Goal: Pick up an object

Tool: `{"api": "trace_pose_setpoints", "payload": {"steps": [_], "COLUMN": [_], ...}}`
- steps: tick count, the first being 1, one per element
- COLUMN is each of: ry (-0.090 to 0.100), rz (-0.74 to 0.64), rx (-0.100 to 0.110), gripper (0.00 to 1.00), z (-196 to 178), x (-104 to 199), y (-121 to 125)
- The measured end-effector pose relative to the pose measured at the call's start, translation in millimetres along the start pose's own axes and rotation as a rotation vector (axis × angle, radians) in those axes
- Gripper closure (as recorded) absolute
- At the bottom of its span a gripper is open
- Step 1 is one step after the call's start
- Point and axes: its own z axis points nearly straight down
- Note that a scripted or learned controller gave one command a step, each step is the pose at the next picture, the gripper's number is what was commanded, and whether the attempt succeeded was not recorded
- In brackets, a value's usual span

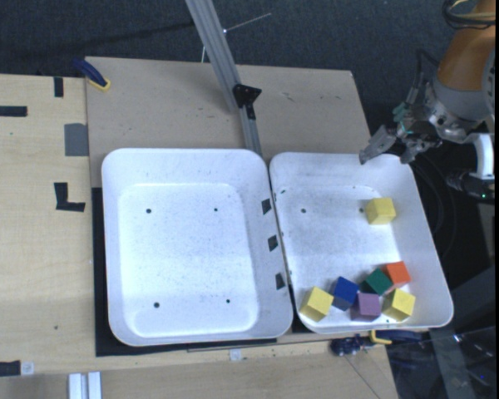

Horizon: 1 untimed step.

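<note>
Loose cubes lie in the right bin (pixel 316 181). A yellow cube (pixel 380 210) sits alone near its far right side. At the near edge cluster a yellow cube (pixel 318 303), a blue cube (pixel 344 292), a purple cube (pixel 368 305), a green cube (pixel 377 283), an orange cube (pixel 397 273) and another yellow cube (pixel 401 304). My gripper (pixel 391 145) hangs over the bin's far right corner, above and behind the lone yellow cube. Its fingers are spread and nothing sits between them.
The left bin (pixel 183 239) lies beside the right one. A grey metal pole (pixel 220 48) slants across the bench behind the bins, ending at a black clamp (pixel 246 96). Cables (pixel 449 181) hang off the bench's right side.
</note>
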Motion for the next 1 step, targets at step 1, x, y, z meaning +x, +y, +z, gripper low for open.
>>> {"api": "trace_pose_setpoints", "payload": {"steps": [1], "ry": [-0.001], "rz": [0.001], "rx": [0.001], "gripper": [0.00], "z": [-0.1], "x": [-0.2], "y": [-0.1]}}
